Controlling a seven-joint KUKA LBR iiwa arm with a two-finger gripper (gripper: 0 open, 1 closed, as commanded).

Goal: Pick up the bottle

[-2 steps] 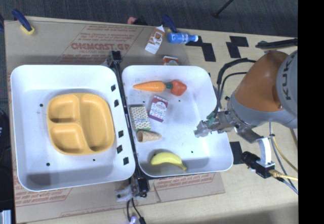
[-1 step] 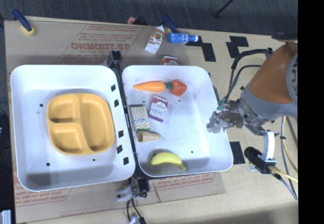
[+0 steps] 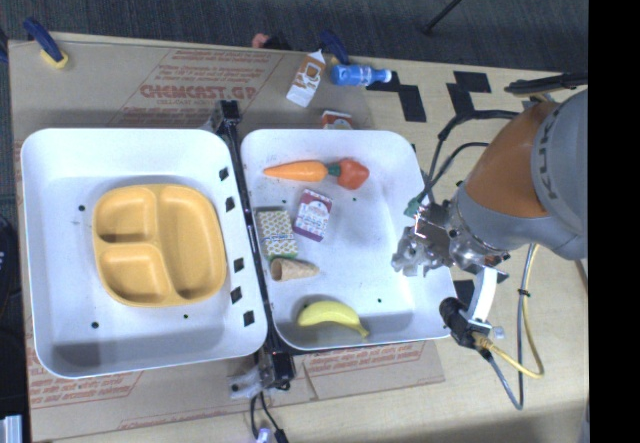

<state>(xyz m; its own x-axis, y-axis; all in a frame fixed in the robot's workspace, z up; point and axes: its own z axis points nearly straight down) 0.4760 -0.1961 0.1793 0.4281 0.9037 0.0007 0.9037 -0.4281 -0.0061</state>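
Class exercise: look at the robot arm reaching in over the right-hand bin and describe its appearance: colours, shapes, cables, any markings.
The arm is bulky and rounded, with a grey shell and a broad orange band above the wrist. Below it sits a compact metallic gripper of silvery, angular parts. Thin dark cables loop around the wrist, a yellow cable trails beneath from a black connector, and a white bracket hangs there too. No markings are legible.

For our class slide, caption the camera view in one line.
Robot hand hovers over the right bin holding carrot, banana and cartons; blue bottle lies outside.
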